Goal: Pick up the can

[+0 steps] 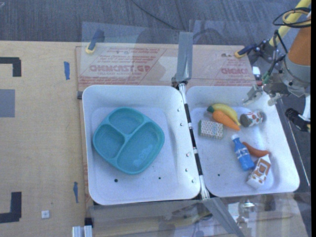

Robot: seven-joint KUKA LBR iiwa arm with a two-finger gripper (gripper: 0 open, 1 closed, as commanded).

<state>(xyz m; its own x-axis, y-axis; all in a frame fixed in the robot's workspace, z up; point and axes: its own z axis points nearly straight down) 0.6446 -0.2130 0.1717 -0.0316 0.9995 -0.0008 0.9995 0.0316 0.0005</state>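
White bins numbered two. Left bin (98, 181) held one teal plate (129, 139). Right bin (284, 181) held one can (252, 118), lying near its far right corner, label unreadable. Claw (261, 95) hung spread wide just beyond it, holding nothing.

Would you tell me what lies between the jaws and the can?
In the camera view, bare white bin floor separates the gripper from the can; nothing sits between.

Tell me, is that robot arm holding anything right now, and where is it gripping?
Nothing is held. The gripper hangs above the right bin's far edge, apart from the can, which lies on its side on the bin floor beside the carrot.
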